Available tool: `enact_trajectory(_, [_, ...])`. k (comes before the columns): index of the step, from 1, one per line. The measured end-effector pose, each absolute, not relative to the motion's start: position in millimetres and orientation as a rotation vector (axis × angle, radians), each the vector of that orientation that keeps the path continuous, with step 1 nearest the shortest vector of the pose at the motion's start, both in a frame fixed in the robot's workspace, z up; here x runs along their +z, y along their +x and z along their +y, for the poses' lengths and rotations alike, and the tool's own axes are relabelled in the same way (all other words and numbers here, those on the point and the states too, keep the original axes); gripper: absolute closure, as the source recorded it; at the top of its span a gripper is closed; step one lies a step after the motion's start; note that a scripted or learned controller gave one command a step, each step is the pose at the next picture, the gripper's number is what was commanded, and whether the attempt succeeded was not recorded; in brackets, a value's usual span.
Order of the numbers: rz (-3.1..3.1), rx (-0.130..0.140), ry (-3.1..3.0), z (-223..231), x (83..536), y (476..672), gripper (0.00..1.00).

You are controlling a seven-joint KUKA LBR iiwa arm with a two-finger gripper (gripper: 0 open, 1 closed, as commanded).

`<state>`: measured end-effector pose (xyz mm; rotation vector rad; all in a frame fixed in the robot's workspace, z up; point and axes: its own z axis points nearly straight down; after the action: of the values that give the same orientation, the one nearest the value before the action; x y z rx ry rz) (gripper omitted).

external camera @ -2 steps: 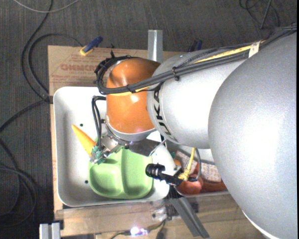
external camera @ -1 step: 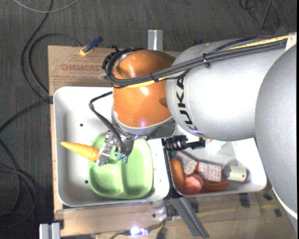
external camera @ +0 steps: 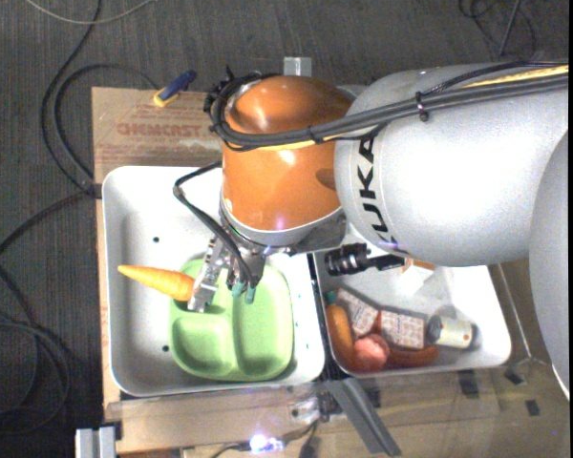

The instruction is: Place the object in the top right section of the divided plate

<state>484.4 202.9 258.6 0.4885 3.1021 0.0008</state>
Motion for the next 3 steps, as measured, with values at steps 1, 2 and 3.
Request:
enact_trajectory(1, [3.103,0.002,0.488,203.1,258.6,484.3,0.00])
enact_trajectory(2, [3.104,0.002,0.487,183.4,270.2,498.6,0.00])
enact_trajectory(3, [3.030,-0.003,0.826,174.0,383.7,538.1,0.00])
